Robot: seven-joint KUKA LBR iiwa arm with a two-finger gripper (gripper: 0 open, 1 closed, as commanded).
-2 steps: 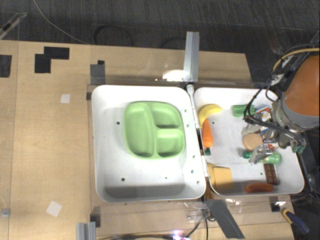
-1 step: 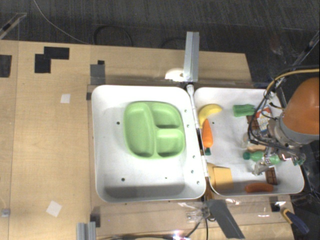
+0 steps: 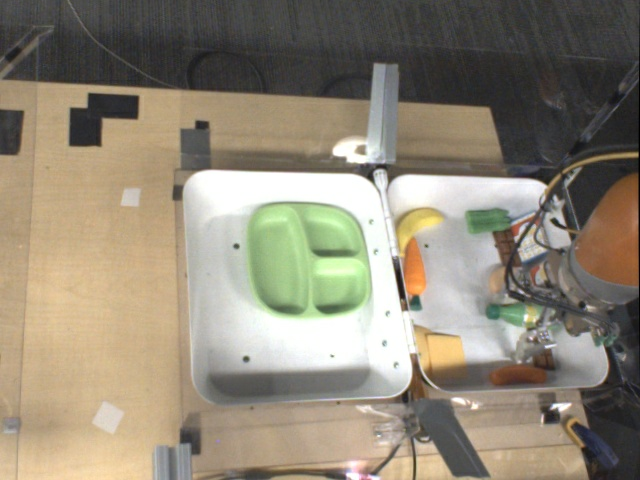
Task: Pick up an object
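The right bin (image 3: 455, 283) holds several small items. A yellow banana-like piece (image 3: 420, 222) and an orange carrot (image 3: 414, 269) lie along its left wall. A green block (image 3: 489, 220) sits at the back, a tan cup (image 3: 442, 352) stands at the front left, and a brown sausage (image 3: 518, 375) lies by the front wall. A small green bottle (image 3: 510, 313) rests beside my gripper (image 3: 535, 344), which hangs low over the bin's right front part, just above the sausage. Wrist cables hide a tan object (image 3: 497, 280) in part.
The left bin (image 3: 215, 363) carries a light green divided plate (image 3: 305, 258). A grey metal post (image 3: 384, 113) stands behind the seam between the bins. My arm's orange band (image 3: 610, 238) overhangs the right bin's right wall.
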